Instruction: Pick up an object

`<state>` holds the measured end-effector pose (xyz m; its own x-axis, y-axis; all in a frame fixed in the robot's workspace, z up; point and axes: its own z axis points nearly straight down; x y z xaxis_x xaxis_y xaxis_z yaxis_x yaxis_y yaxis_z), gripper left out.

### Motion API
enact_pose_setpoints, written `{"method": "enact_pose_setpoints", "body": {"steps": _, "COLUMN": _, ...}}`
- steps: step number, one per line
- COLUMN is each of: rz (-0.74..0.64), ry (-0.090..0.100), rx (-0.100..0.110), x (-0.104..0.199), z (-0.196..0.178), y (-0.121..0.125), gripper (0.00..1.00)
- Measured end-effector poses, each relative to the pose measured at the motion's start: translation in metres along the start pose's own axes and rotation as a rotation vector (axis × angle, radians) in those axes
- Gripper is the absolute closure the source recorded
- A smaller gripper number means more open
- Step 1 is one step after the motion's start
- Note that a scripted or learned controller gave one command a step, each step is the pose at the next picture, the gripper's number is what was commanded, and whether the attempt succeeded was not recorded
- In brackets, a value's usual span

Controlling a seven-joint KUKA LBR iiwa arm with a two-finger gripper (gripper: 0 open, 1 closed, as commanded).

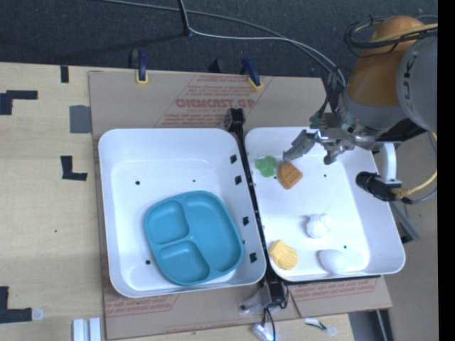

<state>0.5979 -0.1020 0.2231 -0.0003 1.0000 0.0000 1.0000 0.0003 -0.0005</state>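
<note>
The grey arm with its orange band reaches in over the far right corner of the right-hand shallow white bin (pixel 359 190). Its two-finger gripper (pixel 315 150) hangs above the far part of that bin with its fingers spread apart and nothing between them; one dark finger (pixel 298 147) slants down toward the far left corner.

Just below that fingertip lies a small orange-brown wedge-shaped object (pixel 288 175), and touching its left side, against the bin's far left corner, sits a small green lumpy object (pixel 266 165). Nearer the middle of the right bin rests a small white rounded object (pixel 317 226). Along the near edge lie a yellow ridged object (pixel 284 255) at the near left corner and a white egg-shaped object (pixel 332 261) to its right, apart from each other.

The left-hand shallow white bin (pixel 128 155) carries a blue plastic divided plate (pixel 192 237) with three compartments, set toward its near right corner. Both bins stand on a brown cardboard sheet (pixel 199 101) on the bench.
</note>
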Motion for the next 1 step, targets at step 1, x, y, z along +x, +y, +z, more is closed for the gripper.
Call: {"method": "enact_pose_setpoints", "body": {"steps": 1, "rz": -0.051, "ry": 0.000, "rx": 0.000, "x": 0.0288, "z": 0.0109, "y": 0.0262, "gripper": 0.00}}
